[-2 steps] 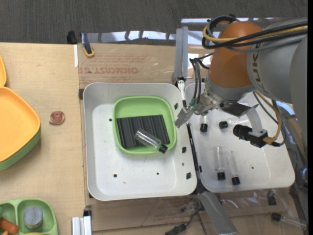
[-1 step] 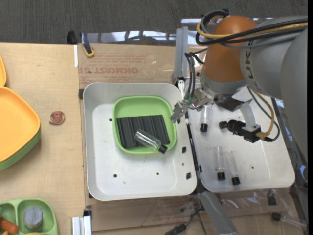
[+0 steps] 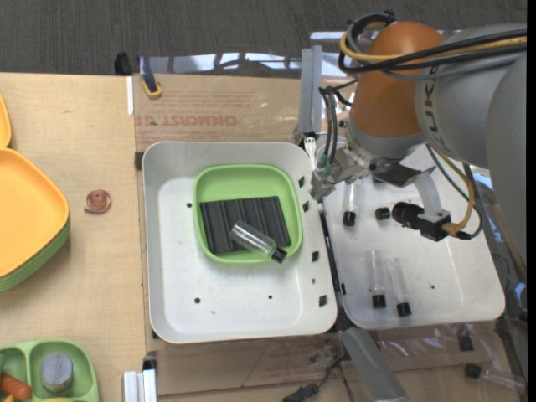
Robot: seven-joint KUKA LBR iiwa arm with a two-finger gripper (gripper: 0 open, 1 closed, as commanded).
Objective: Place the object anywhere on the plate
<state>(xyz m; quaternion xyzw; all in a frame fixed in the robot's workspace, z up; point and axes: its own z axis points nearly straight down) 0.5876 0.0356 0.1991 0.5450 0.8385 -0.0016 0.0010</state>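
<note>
Vial (image 3: 255, 240) with a black cap lay on the green plate (image 3: 285, 188) in the left bin (image 3: 167, 266), well left of the claw (image 3: 322, 181), which hung over the bins' shared edge; whether the claw was open could not be told.

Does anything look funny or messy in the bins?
Not much. A clear tube lies slanted across the dark ridged insert on the green plate in the left bin. In the right bin, several more tubes lie scattered, pointing different ways. Nothing looks spilled or broken.
</note>
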